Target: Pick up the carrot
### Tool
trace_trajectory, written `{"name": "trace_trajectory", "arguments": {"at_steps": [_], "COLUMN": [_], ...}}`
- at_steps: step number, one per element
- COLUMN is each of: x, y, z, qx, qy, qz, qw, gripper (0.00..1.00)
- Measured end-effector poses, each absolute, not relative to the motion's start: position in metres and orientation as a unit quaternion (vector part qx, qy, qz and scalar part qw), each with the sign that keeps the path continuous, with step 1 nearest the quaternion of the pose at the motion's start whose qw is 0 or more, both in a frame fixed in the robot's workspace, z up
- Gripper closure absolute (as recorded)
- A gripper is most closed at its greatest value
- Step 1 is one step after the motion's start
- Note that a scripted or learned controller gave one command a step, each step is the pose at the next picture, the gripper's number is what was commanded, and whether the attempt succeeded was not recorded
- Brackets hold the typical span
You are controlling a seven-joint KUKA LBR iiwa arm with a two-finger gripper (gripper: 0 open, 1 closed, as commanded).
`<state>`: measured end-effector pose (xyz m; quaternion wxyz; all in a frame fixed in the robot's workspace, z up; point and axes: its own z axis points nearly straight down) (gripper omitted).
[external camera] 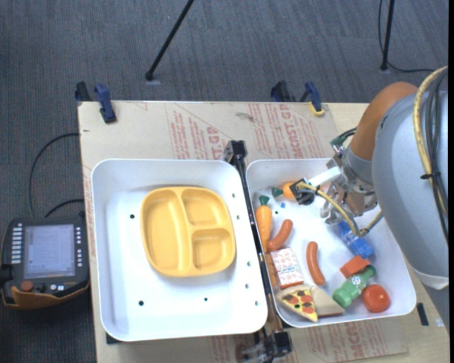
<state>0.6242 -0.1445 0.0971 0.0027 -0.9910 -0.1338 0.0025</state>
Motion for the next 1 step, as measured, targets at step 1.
{"name": "trace_trajectory", "arguments": {"at_steps": [1], "x": [0.6258], "y": [-0.0832], "z": [0.087], "qx": [-0.995], "qy": [-0.101], "qz": [0.0018], "qw": [0.002], "gripper": [1.0]}}
